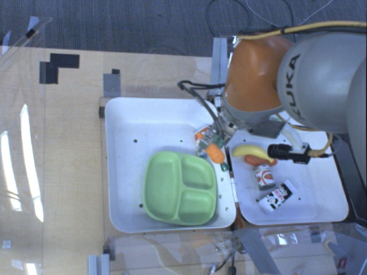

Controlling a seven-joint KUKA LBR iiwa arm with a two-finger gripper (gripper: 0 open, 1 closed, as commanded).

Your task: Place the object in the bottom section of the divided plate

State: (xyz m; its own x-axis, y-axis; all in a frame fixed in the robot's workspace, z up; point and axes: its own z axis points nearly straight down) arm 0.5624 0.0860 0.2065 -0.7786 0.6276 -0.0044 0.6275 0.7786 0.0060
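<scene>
Camera view, from above the tabletop: a small orange object [215, 153], possibly a toy carrot, sits at the tip of the gripper [211, 145], just off the upper right corner of the green divided plate [163, 191] in the left bin [123, 153]. It appears to be caught between the jaws, which look closed on it, though the clutter of cable and coloured parts at the wrist makes the contact hard to read. The plate lies flat, with one large section on its left and two smaller ones on its right, and all three look bare. To do this step well, the arm would likely need to carry the orange object across the near rim and down toward the lower right section, the one nearest the bottom of the picture, and lower it close to the plate floor before letting go so it does not roll over the ridge. Which section counts as "bottom" is a judgement from this slant. In the right bin [327, 208] lie a banana [251, 150], a red piece [259, 161], a small can [265, 177] and a black-and-white carton [276, 195]. The arm's grey and orange bulk hides the upper part of the right bin, and the fingertips themselves cannot be made out clearly.
</scene>
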